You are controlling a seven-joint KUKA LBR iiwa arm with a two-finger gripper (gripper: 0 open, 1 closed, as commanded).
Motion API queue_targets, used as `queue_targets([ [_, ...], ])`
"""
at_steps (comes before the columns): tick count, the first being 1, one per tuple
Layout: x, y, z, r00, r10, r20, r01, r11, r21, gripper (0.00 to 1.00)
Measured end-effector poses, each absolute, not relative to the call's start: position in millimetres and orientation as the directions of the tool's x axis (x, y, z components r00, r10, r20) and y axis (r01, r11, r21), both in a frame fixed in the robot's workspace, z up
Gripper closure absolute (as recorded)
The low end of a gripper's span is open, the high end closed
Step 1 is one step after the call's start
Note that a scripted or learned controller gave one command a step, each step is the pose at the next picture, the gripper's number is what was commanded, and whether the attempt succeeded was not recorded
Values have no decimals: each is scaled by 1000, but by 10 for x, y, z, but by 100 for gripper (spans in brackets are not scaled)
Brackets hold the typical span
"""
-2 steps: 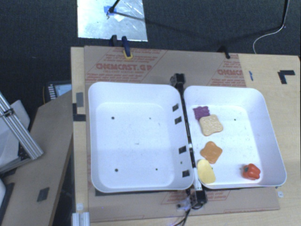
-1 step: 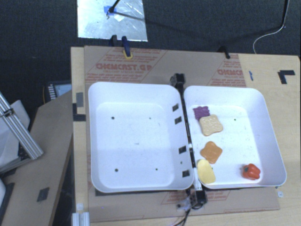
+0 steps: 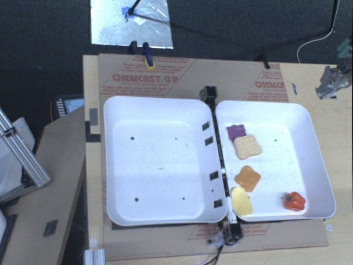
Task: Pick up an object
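1. White right bin is holding purple, tan, orange and yellow pieces along its 9 o'clock wall, and a red pepper at 5 o'clock.
2. You are seeing the gripper sitting outside at 1 o'clock; whether it is open or closed, you cannot tell.

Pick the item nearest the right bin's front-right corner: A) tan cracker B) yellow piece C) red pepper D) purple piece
C: the red pepper lies alone by the front-right corner of the right bin, while the other four items line up along its left wall.
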State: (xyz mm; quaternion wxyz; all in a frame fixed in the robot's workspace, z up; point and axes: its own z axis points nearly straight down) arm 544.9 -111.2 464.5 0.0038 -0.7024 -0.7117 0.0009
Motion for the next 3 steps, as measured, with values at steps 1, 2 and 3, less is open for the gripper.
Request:
queue_targets([
  [1,4843,-1136,5397,-5,1000,-1,1000,5,10,100],
  [2,4866,-550,4352,-10,1000,2,1000,10,-6,100],
  [3,4869,45,4779,-10,1000,1,1000,10,6,100],
])
